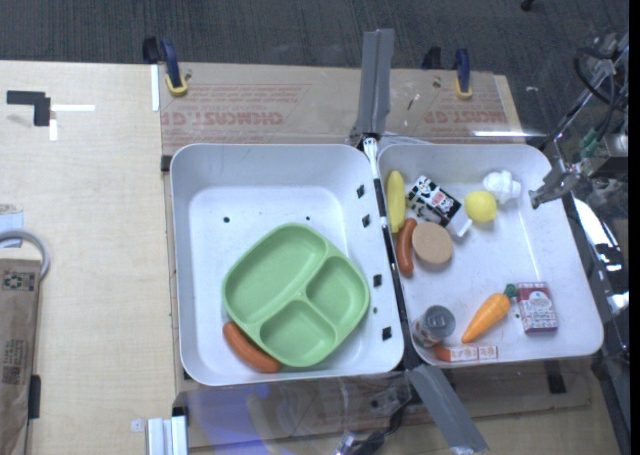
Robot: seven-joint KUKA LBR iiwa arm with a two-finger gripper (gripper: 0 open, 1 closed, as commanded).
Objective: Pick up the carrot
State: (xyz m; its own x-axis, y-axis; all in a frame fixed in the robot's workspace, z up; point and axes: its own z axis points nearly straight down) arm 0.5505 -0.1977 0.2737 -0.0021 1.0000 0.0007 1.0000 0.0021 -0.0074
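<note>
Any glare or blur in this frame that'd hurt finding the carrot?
Camera view: the carrot is sharp and evenly lit, orange clear against the white right bin; soft shadows only. Some sheen on the green tray in the left bin. The pincer at the right edge is dark and slightly blurred, its state unreadable.

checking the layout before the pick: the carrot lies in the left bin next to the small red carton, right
Not quite. The camera view shows the carrot in the right bin, not the left one. It does lie next to the small red carton.
</note>
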